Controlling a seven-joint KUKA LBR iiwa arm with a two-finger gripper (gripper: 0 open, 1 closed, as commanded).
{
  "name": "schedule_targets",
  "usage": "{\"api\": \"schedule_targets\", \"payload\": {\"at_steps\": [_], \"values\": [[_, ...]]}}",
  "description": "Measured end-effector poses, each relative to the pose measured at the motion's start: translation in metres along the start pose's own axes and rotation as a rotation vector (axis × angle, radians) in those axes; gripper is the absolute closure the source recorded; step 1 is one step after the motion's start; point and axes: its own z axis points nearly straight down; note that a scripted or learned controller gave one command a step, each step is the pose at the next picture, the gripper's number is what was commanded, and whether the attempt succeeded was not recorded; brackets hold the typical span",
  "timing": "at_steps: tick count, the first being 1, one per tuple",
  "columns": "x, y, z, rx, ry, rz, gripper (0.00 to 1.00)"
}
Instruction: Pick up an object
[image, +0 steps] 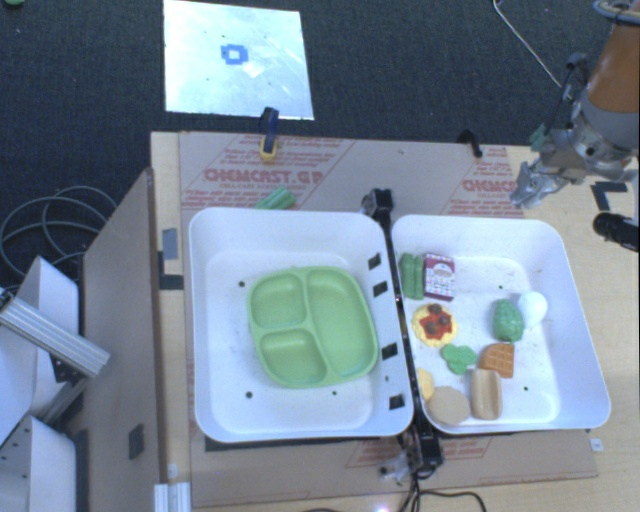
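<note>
Even, bright overhead light; glare whitens the foil sheet (238, 58) at far left; soft shadows, slight overall blur.

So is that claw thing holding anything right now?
Gripper: up beyond the right bin's far corner, over the bench, nothing between its fingers; open or shut cannot be told.

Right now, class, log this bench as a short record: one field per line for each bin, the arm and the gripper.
Left bin: holds a green divided tray
Right bin: holds toy foods, among them a red carton, a pizza slice and a white egg
Arm: above the bench's far right corner
Gripper: beyond the right bin, holding nothing visible
</note>
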Motion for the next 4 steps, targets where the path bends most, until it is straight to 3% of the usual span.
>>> {"api": "schedule_targets", "payload": {"at_steps": [1,2,3,4], "values": [[0.014,-0.001,-0.009,0.0,0.0,0.0,1.0],[-0.017,-0.001,-0.051,-0.003,-0.001,0.006,1.0],[-0.017,-0.001,-0.02,0.003,0.0,0.004,1.0],[0.007,-0.001,-0.013,0.002,0.001,0.0,1.0]]}}
